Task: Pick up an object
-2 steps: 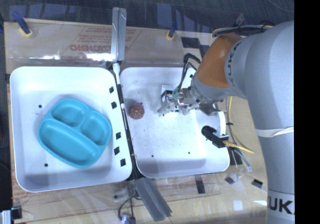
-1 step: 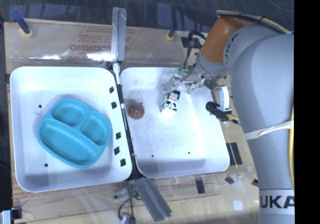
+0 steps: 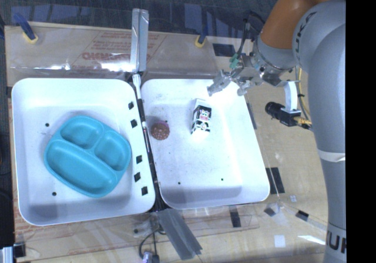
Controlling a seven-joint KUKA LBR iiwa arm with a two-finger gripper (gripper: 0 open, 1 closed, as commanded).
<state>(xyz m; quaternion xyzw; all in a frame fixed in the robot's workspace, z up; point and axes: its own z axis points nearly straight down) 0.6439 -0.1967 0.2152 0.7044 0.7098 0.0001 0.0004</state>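
Note:
In the right bin (image 3: 235, 174) a small white box with black and red print (image 3: 201, 118) lies near the back middle. A brown round object (image 3: 160, 131) rests by the bin's left wall. My gripper (image 3: 229, 84) hovers over the bin's back right corner, up and to the right of the white box, with its two fingers spread apart and nothing between them. The left bin (image 3: 29, 197) holds a blue divided tray (image 3: 88, 154).
A metal divider bar (image 3: 140, 44) stands upright between the bins at the back. The grey arm (image 3: 317, 68) fills the right side. A black cable piece (image 3: 285, 113) hangs beside the right bin's rim. Black tape marks dot the bench in front.

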